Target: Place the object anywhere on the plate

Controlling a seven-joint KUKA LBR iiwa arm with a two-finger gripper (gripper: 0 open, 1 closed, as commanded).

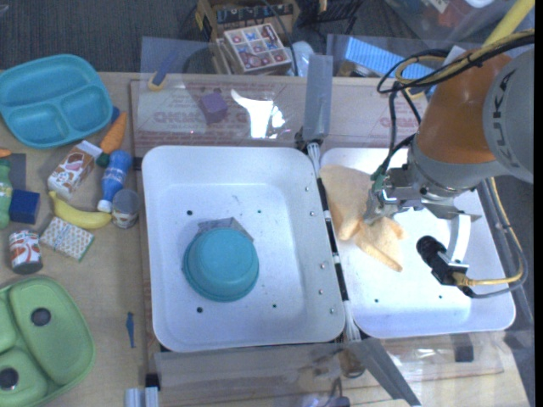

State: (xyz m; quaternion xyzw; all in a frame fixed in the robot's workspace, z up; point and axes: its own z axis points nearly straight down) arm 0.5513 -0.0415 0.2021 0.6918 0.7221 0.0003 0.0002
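In the right bin (496,316), directly under and to the left of the gripper (374,213), lies the object: a pale yellow, crinkled piece (363,219) spread along the bin's left wall, its lower tip reaching down past the tool. The gripper points down onto the object's middle part; whether its jaws are wide, narrow or closed on the piece cannot be told from above. Up and to the right of the tool rises the grey arm (475,125) with its orange band. Well off to the tool's left, in the left bin (170,176), sits a round blue plate (221,264), upside-down by its look, on a grey scrap. Beyond that bin, on the bench, lie a banana (78,213) and a blue tray (55,98).
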